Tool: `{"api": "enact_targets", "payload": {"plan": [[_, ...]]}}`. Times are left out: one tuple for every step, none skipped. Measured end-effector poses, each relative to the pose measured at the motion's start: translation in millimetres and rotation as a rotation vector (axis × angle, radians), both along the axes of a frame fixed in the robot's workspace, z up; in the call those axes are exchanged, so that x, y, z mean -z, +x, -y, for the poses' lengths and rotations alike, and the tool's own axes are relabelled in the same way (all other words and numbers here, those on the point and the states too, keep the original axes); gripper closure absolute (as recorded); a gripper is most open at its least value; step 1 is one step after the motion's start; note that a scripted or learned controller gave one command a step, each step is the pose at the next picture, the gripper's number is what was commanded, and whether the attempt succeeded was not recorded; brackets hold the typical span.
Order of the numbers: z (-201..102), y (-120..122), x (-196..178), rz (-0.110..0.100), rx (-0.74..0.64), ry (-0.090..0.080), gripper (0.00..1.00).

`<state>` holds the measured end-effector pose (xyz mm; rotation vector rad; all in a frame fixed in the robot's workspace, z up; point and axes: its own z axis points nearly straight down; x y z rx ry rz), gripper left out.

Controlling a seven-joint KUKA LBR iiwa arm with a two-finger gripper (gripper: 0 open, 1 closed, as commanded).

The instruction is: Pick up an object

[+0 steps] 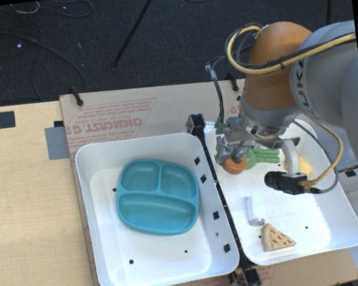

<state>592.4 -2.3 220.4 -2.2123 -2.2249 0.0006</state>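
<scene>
My gripper (231, 154) hangs low over the far left part of the right bin (347, 231). Directly under its tip is a small orange rounded toy (236, 166), partly covered by the gripper. A green piece (264, 156) stretches out to the right of the orange toy and touches it. Whether the orange toy is gripped or just lies on the bin floor beneath the tip cannot be made out.
A yellow piece (306, 167) lies right of the gripper, partly hidden. A small pale grey object (253, 212) and a tan waffle wedge (276, 238) sit near the right bin's front. In the left bin (106, 260) rests a teal divided plate (158, 195).
</scene>
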Motion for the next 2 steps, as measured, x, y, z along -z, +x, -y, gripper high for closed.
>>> {"api": "enact_targets", "payload": {"plan": [[-60.2, -7.4, -3.1, -0.001, 0.0, -0.001, 1.0], [-107.7, -24.0, 6.1, -0.003, 0.001, -0.001, 1.0]]}}
